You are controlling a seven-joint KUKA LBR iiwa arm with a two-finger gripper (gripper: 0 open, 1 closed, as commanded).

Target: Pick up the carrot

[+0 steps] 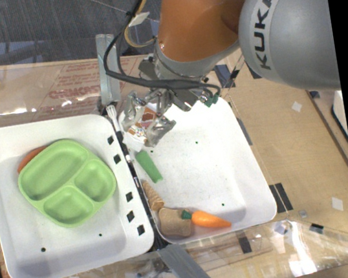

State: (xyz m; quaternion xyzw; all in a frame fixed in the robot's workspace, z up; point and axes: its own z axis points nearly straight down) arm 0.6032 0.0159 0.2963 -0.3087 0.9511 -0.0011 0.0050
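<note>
An orange carrot (pixel 206 219) with a green top lies near the front wall of the right bin (pixel 229 159), touching a tan bread-like piece (pixel 174 222). My gripper (pixel 147 123) hangs over the bin's back left corner, well behind the carrot. Its metal fingers are seen end-on, and nothing orange sits between them.
A green stick (pixel 148 166) lies just in front of the gripper, beside the divider. A brown piece (pixel 153 197) sits along the left wall. The left bin (pixel 14 245) holds a green sectioned plate (pixel 67 181) with something orange-red (pixel 30 156) under its back edge.
</note>
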